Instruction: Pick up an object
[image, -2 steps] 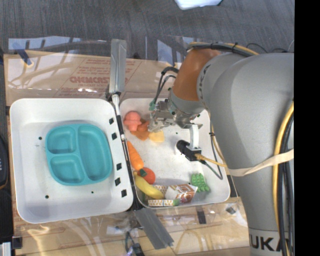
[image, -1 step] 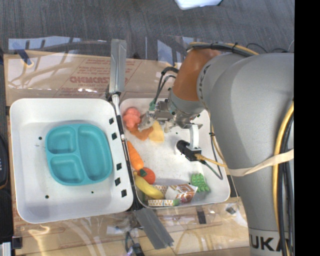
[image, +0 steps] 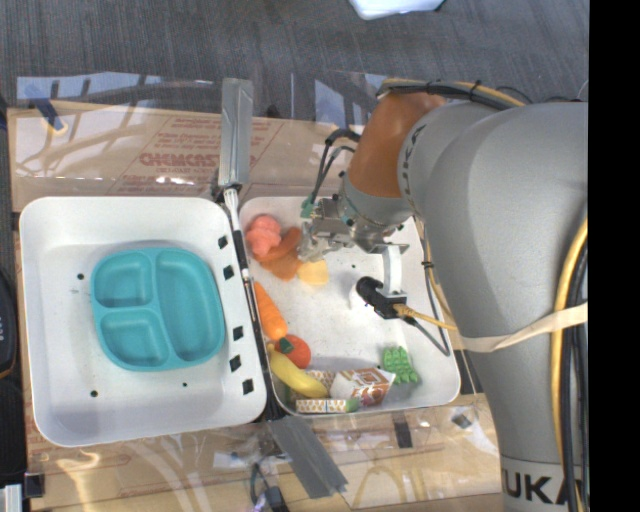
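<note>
Gripper (image: 318, 240) low in right bin (image: 440, 375), far-left area, over pale yellow block (image: 314, 273) beside pink toy (image: 263, 236). Finger state: cannot tell. Teal divided plate (image: 157, 306) in left bin (image: 45, 235).

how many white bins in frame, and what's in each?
2. Left bin holds a teal divided tray. Right bin holds toy food; the arm may hide more.
</note>
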